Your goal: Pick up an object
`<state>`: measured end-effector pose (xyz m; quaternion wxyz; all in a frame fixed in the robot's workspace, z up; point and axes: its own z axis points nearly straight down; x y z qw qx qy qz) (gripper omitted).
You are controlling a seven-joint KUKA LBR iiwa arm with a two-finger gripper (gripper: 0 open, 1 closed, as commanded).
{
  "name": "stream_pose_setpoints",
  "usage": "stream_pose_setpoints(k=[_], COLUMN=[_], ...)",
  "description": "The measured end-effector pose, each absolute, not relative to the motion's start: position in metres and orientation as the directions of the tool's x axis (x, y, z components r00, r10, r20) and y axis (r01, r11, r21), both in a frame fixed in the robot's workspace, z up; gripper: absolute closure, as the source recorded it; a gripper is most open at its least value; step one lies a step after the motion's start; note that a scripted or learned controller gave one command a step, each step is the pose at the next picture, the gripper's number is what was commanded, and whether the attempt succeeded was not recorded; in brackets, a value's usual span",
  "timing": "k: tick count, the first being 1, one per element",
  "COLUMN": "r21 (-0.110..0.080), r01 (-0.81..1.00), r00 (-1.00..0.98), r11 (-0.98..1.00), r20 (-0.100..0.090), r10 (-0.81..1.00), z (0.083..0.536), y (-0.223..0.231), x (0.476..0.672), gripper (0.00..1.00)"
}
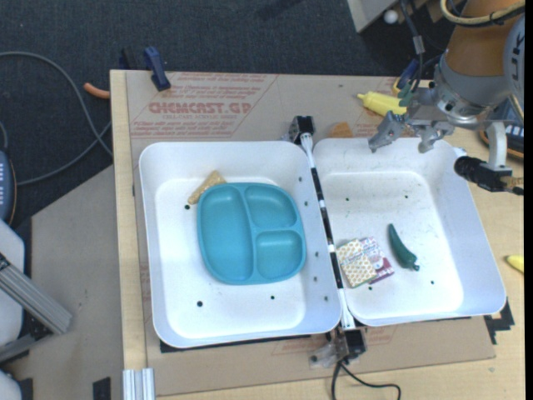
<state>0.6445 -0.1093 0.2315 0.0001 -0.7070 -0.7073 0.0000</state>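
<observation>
Teal divided plate fills the left bin; lower centre in the right bin, a patterned packet and green pepper lie apart. Pincer, upper right, hangs open and empty. Light and firm, the pepper likely suits a mid-body grasp.

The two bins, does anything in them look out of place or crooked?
Mostly tidy. In the left bin a tan piece is tucked partly under the teal divided plate. In the right bin the patterned packet lies tilted against the centre wall, beside the green piece. Nothing looks spilled or broken.
</observation>
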Motion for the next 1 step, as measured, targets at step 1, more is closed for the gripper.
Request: stream_pose_setpoints(k=[1], r21=[-0.003], r01=[1.000], r00=[0.000], r11=[0.000], r20=[0.000], r10=[1.000], z=[0.1529], y=[-0.0985], x=[0.5893], gripper=[0.00])
